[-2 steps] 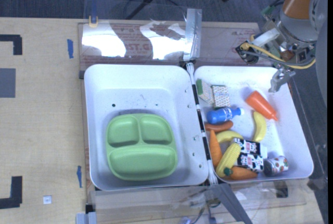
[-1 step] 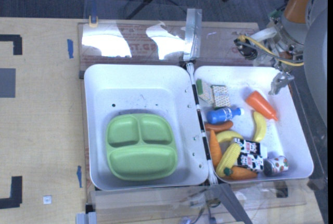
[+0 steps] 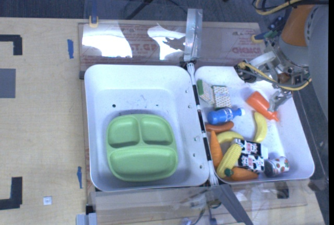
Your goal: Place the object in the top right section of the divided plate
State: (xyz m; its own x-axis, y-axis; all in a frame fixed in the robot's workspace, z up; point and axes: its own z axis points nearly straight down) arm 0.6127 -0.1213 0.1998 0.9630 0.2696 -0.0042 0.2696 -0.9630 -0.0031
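The green three-section plastic plate [image 3: 141, 146] sat in the left shallow white bin [image 3: 99, 83], toward its front. The right shallow white bin [image 3: 300, 138] held the rest: blue plastic bottle [image 3: 225, 114] in the middle w/ patterned small box [image 3: 220, 95] behind it, yellow toy banana [image 3: 260, 127] to its right. The yellow toy corn cob [image 3: 229, 158] lay in front of the bottle, near the front edge.

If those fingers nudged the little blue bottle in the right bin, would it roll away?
Probably a little. The blue bottle lies on its side and looks round, so it could roll. The carrot touching it below may stop it. It looks like a light plastic toy.
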